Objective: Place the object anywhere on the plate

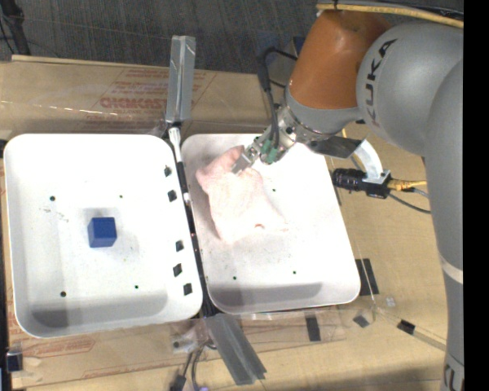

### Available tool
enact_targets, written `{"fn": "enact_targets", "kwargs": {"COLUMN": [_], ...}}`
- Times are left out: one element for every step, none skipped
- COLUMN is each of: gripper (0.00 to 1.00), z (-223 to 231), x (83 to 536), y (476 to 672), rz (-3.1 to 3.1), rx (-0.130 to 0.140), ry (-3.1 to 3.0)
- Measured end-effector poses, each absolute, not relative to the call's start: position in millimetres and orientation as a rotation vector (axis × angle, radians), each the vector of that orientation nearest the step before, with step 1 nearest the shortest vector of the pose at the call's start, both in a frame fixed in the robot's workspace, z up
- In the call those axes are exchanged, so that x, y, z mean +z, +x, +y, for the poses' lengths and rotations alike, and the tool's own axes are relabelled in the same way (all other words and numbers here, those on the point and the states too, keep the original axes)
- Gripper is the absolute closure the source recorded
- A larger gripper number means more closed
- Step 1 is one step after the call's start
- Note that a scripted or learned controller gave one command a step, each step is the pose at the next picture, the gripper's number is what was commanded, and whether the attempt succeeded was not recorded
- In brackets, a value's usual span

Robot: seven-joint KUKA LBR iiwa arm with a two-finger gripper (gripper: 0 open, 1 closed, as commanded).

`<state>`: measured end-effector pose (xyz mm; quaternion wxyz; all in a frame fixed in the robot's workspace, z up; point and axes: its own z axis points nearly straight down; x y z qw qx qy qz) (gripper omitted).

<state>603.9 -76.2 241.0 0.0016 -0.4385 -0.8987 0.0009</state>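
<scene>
At the lower edge of the frame, a grey bracket (235, 350) sits at the joint between the two bins on the tan bench (391, 243). The blue cube (103, 231) lies in the left bin (33, 161), at centre-left of the frame and well apart from the pale pink plate (236, 206) in the right bin (326, 275). The gripper (257, 156) hangs over the plate's far edge; whether it is released or clenched cannot be determined. Beyond the bins are printed cardboard (106, 88) and dark floor (106, 15).

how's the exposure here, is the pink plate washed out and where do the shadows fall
Camera view: the white right bin is very bright, so the pale pink plate nearly blends into its floor and its edges are faint; the blue block in the left bin stands out sharply; soft grey shadows lie along the near walls of both bins.
</scene>
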Motion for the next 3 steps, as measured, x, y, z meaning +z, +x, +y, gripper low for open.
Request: {"fn": "enact_targets", "kwargs": {"gripper": [1.0, 1.0, 1.0], "z": [-22.4, 25.4, 70.7], "x": [248.1, 252.7, 252.7], "y": [591.8, 577.5, 577.6], "rz": [-3.041, -3.136, -3.143], "rx": [0.002, 0.002, 0.001], "ry": [-0.779, -0.154, 0.003]}}
